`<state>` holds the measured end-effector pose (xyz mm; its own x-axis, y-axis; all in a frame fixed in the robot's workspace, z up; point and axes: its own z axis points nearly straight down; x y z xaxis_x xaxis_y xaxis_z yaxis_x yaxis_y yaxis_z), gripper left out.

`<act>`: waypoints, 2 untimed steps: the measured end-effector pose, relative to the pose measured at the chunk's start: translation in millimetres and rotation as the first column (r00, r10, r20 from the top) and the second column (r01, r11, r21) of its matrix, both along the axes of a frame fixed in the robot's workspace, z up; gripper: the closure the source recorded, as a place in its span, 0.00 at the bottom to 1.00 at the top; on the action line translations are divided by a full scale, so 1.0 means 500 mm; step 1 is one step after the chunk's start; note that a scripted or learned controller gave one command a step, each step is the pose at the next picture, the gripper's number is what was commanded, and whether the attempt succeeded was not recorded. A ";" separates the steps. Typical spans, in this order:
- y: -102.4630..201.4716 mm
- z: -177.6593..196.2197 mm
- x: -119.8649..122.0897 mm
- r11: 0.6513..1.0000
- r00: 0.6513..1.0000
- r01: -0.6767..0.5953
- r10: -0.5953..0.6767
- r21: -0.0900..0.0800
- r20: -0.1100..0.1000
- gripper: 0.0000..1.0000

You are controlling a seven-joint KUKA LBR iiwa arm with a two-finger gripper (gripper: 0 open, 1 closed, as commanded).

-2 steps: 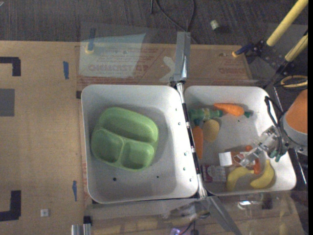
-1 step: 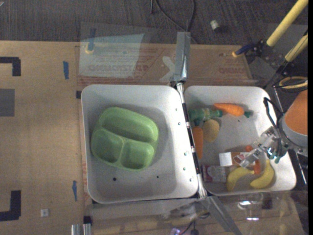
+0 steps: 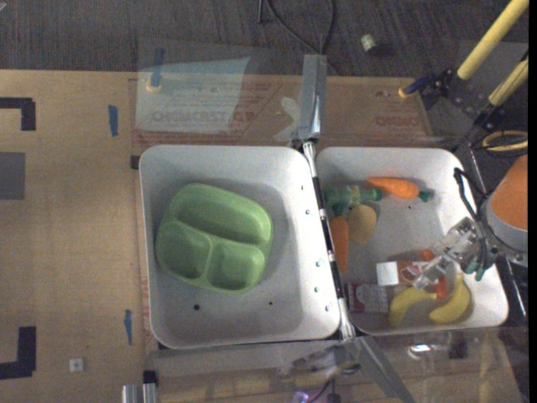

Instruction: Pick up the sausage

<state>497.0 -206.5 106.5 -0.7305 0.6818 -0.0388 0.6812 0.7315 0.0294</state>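
A short red-orange piece that looks like the sausage (image 3: 415, 269) lies in the right bin (image 3: 411, 159) toward its front, partly hidden by the gripper. The gripper (image 3: 447, 257) reaches in from the right, low over the bin, its tip right at that piece. I cannot tell whether anything is held. A longer orange piece (image 3: 338, 242) lies along the bin's left wall.
Two yellow bananas (image 3: 436, 306) lie at the front of the right bin, beside a white cube (image 3: 386, 273) and a red carton (image 3: 366, 295). A carrot (image 3: 392, 188), a green item (image 3: 342, 197) and a pale yellow piece (image 3: 362, 222) sit further back. The left bin holds a green divided plate (image 3: 215, 237).
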 end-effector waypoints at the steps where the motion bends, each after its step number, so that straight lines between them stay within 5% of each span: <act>1: 0.008 0.037 -0.035 1.000 0.999 0.025 -0.025 0.005 -0.046 0.00; 2: 0.004 -0.023 -0.022 1.000 0.999 -0.027 0.027 0.003 -0.032 0.00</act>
